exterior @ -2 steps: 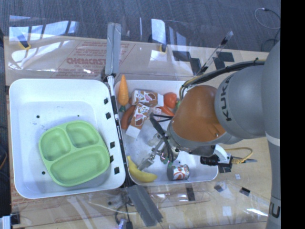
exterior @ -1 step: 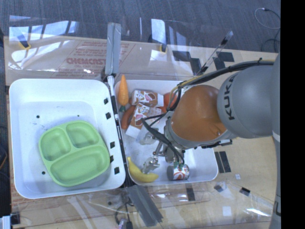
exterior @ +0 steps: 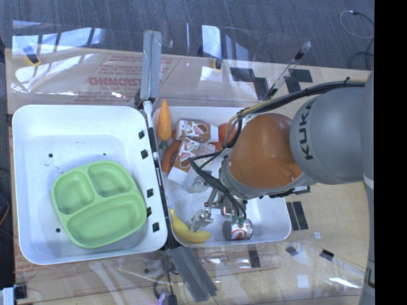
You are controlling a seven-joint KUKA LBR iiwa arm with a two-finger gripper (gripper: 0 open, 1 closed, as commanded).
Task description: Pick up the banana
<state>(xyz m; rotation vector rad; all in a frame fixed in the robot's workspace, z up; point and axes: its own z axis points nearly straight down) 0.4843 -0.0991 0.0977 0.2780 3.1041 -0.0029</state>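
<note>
1. Two shallow white bins sit side by side on a tabletop [exterior: 331, 259]. The left bin [exterior: 32, 170] holds one green divided plate [exterior: 98, 203] with three compartments, set toward its lower half. Bare white floor lies open above the plate and along the bin's left wall.
2. The right bin [exterior: 280, 230] is crowded. One orange carrot [exterior: 165, 121] lies against its upper left edge, with two small printed packets [exterior: 193, 130] just beside it and one small can [exterior: 238, 229] on its side near the lower edge.
3. One banana [exterior: 188, 232] lies in the right bin's lower left corner, near the dividing wall and the bottom rim.
4. The hand [exterior: 205, 218] hovers just right of the banana, very near it, at the banana's upper end. Its fingers look narrowly parted with nothing between them. The arm [exterior: 318, 138], grey with an orange band, covers the bin's right half.
</note>
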